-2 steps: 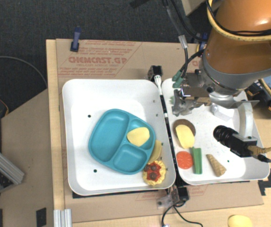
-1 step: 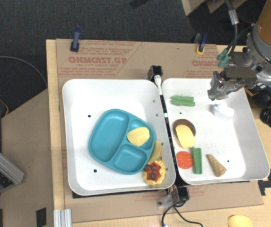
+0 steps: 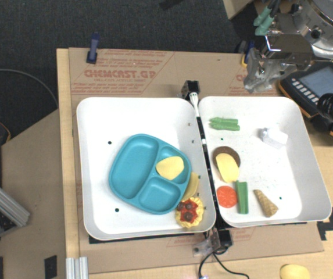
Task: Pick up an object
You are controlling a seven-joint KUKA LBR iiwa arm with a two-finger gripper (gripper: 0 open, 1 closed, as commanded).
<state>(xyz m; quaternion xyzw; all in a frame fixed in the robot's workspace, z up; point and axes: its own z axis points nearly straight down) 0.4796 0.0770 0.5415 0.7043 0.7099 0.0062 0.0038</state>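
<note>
My gripper [image 3: 258, 79] hangs above the back edge of the right bin [image 3: 305, 156], over the cardboard just behind its rim, and I see nothing held in it. In that bin lie a green bean pod [image 3: 224, 124], a small white piece [image 3: 272, 136], a yellow and brown piece [image 3: 226, 164], a red slice [image 3: 226, 196], a green stick [image 3: 242, 197] and a tan cone [image 3: 265, 202]. The left bin [image 3: 90, 156] holds a blue divided plate [image 3: 137, 176] with a yellow piece [image 3: 170, 167] on it.
A banana piece [image 3: 193, 185] and a red and yellow toy [image 3: 190, 211] lie by the plate's right edge. Black clips [image 3: 190, 89] join the bins at the back and front. A pendant with a screen [image 3: 317, 86] sits right of the gripper.
</note>
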